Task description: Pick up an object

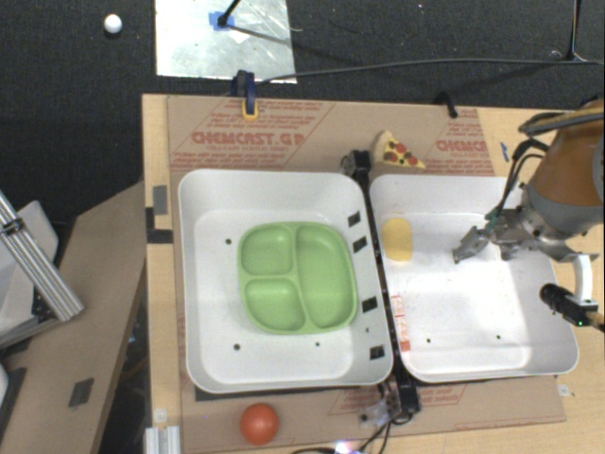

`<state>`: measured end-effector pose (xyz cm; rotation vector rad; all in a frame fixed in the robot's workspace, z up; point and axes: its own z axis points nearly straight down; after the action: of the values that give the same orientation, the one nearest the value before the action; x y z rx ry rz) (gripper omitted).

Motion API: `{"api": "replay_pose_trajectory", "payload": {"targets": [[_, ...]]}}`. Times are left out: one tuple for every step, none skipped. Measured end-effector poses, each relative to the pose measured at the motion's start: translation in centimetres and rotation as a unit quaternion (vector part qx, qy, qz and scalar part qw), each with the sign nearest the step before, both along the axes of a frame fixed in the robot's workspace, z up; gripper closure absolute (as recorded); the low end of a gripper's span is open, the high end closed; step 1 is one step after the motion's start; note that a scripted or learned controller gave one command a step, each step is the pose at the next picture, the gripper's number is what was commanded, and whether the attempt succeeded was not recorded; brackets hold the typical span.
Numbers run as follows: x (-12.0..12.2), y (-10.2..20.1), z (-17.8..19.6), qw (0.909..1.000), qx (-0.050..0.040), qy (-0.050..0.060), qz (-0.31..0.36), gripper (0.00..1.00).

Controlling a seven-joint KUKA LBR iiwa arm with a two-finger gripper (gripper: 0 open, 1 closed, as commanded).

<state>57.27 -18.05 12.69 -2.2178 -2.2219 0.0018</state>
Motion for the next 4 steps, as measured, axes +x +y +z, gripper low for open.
{"api": "replay_pose_trajectory", "payload": {"targets": [[0.0,0.1,-4.5,1.0,0.0,0.0,0.0,0.0],[0.2,0.0,-3.1,1.0,-0.0009,-0.003,0.0,1.0],[-0.1,0.1,1.3,1.0,-0.001,-0.004,0.001,1.0],[0.6,-0.3,7.6,1.0,-0.0018,-0.006,0.001,1.0]]}}
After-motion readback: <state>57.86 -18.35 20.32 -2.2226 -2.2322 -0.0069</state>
